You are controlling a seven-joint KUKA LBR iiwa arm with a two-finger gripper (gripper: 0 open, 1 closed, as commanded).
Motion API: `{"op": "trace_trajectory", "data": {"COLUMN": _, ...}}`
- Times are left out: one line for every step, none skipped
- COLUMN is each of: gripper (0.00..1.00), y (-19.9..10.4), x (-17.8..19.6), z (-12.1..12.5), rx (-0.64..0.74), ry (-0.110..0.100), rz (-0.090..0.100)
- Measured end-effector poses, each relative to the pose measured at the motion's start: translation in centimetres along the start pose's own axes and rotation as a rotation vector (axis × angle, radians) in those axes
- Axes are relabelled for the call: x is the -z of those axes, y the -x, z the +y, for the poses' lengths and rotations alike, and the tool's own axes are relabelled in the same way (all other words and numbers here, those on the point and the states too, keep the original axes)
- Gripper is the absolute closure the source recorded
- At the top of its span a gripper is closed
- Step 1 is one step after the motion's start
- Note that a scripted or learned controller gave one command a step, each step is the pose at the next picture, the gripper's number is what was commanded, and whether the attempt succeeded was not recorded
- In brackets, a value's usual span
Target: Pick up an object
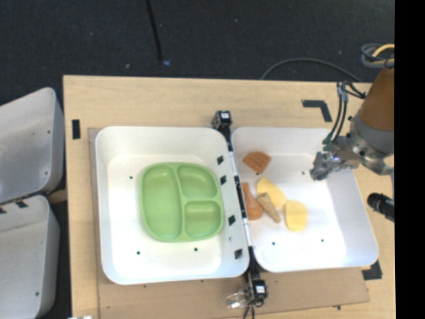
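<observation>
Overhead, the pincer (pixel 323 165) hangs over the right bin (pixel 345 244) near its far right corner; whether it is apart or together I cannot tell, too small and dark. Food pieces cluster by that bin's left wall: a brown wedge (pixel 257 161), an orange strip (pixel 252 205), two yellow chunks (pixel 271 191) (pixel 296 215) and a tan stick (pixel 269 207), touching or nearly so. Left bin (pixel 119 251) carries a green divided tray (pixel 180 201), centred. Both bins sit side by side on the worktop (pixel 166 98).
</observation>
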State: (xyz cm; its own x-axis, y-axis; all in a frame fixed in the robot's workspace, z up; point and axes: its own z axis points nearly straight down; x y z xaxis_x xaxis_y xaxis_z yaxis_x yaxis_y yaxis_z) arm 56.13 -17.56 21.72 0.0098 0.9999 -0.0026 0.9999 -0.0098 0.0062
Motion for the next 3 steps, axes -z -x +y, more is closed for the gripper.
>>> {"op": "trace_trajectory", "data": {"gripper": 1.0, "y": 0.1, "x": 1.7, "z": 0.1, "rx": 0.004, "ry": -0.002, "rz": 0.001}}
{"op": "trace_trajectory", "data": {"gripper": 1.0, "y": -4.3, "x": 1.3, "z": 1.7, "rx": 0.016, "ry": -0.003, "rz": 0.002}}
{"op": "trace_trajectory", "data": {"gripper": 1.0, "y": -9.7, "x": 0.5, "z": 2.6, "rx": 0.017, "ry": -0.006, "rz": 0.004}}
